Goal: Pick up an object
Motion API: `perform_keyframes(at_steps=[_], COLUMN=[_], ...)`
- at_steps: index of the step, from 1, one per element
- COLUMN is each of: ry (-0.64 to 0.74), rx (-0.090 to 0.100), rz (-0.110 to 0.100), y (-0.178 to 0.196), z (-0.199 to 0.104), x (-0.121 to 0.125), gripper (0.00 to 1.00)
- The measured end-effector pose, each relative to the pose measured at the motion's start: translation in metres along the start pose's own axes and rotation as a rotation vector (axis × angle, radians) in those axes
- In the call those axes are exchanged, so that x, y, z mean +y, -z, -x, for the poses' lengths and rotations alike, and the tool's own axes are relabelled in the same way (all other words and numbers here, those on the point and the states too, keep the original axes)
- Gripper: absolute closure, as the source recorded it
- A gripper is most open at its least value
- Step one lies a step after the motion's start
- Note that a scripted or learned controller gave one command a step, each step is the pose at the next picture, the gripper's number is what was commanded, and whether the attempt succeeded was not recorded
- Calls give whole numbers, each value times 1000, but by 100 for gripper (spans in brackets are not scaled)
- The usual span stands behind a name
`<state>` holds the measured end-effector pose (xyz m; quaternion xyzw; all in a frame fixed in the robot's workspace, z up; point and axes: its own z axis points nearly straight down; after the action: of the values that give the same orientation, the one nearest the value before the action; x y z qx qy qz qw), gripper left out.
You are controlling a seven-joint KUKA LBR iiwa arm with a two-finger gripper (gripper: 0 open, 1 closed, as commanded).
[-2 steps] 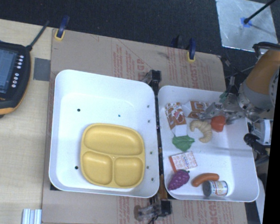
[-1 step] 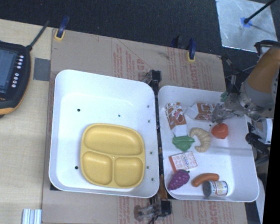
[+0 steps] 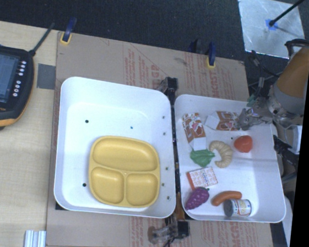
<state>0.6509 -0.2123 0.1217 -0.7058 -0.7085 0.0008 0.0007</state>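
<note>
Nearest the camera in the right bin (image 3: 277,214), a small can (image 3: 238,207), a sausage (image 3: 226,197) and a bunch of purple grapes (image 3: 197,198) were seen, with a croissant (image 3: 221,153) and a red tomato (image 3: 243,143) farther back. The tomato, round, smooth and glossy, lay just beside the gripper (image 3: 247,118), which was poised at the bin's far right corner; whether it was released or clenched could not be told. A centred, straight descent would probably be needed, since a round thing is likely to roll away.

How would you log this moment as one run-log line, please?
hand: over right bin's far edge, near red-white packet | holding: nothing seen | yellow tray: left bin
</note>
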Motion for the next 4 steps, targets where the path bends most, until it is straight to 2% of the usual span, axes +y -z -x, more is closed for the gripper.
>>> perform_keyframes(at_steps=[1, 2, 3, 4], ry=[1, 2, 4, 2], rx=[0, 0, 5, -1], rz=[0, -2, -32, -2], y=[0, -30, -30, -30], z=[0, -1, 3, -1], x=[0, -62, 0, -60], gripper=[0, 0, 0, 0])
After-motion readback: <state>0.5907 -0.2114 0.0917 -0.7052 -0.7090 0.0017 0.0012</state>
